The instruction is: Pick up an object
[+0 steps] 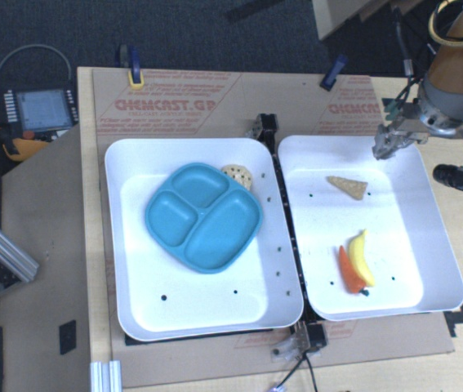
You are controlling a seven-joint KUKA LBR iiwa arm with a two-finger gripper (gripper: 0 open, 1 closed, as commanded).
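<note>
At the far right corner of the right bin (439,219), the gripper (388,149) hangs over the rim. The fingers are small and dark against the white wall here, so we cannot tell whether they stand apart or together; nothing shows between them.

Nearest to the fingers, a little toward us and to their left, lies a tan wedge (348,187), possibly a slice of bread or a chip, flat on the bin floor and apart from everything else. Further toward us, near the bin's middle, a yellow banana (361,257) lies touching an orange carrot (349,273), side by side. Well away to the fingers' left, in the left bin (125,243), sits a blue divided plate (204,216) with a round cookie (238,175) tucked against its far edge.

Risks as we judge them:
- The fingers sit close to the bin wall; a straight descent from here may strike the rim, not an object.
- The wedge is thin and flat, so the fingers may close above it or skid it along the floor.
- The banana and carrot touch; a grasp on one may nudge or drag the other, or pinch both and drop them on the lift.
- The cookie is hemmed in by the plate's edge, leaving poor room for a finger.
</note>
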